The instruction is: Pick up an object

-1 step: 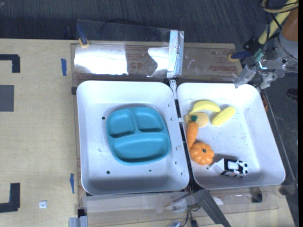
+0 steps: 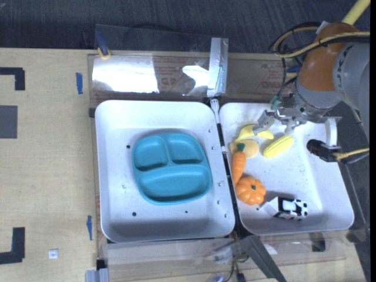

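The right bin [image 2: 320, 184] holds several toy foods. A yellow corn cob [image 2: 277, 146] lies near its far side, with a yellow banana-like piece [image 2: 251, 132] and a pale round piece [image 2: 248, 149] to its left. An orange carrot [image 2: 237, 167] and an orange pumpkin [image 2: 251, 191] lie along the bin's left wall. A small black-and-white toy [image 2: 292, 207] rests near the front. My gripper [image 2: 277, 120] hangs just above the banana-like piece and the corn cob, open, with nothing between its fingers.
The left bin [image 2: 108, 157] holds a blue divided plate [image 2: 170, 166]. A ridge where the two bins meet runs right beside the carrot. The arm's grey body and orange band [image 2: 320, 69] stand over the right bin's far right corner, with cables behind.
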Controlling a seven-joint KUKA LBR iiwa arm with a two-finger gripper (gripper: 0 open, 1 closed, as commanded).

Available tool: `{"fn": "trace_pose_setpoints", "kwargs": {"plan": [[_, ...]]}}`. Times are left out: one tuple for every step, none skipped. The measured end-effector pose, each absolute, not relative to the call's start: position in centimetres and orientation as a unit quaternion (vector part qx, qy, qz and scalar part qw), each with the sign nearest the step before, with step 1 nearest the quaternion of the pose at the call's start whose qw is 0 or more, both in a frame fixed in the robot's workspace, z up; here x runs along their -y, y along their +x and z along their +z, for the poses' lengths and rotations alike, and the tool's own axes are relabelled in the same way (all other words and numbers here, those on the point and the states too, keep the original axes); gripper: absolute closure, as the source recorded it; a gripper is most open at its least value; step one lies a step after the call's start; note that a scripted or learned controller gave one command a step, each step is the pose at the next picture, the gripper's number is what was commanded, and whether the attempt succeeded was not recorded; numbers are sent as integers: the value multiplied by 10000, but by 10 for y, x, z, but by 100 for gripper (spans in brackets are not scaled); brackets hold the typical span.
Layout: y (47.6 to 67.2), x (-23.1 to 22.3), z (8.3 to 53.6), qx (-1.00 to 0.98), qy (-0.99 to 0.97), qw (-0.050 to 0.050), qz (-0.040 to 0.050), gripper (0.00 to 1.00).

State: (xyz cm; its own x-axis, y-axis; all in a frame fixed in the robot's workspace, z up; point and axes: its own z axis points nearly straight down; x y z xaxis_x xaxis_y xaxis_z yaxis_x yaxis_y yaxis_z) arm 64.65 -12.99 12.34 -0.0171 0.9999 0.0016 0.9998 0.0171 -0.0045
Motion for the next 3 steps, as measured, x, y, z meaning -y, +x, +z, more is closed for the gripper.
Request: {"fn": "trace_pose_setpoints", "kwargs": {"plan": [[626,147,86,7332,-6800,-13,-5,0],[628,146,99,7333,-6799,-42,-29,100],[589,57,197,7363,-6766,-33,-44,100]]}}
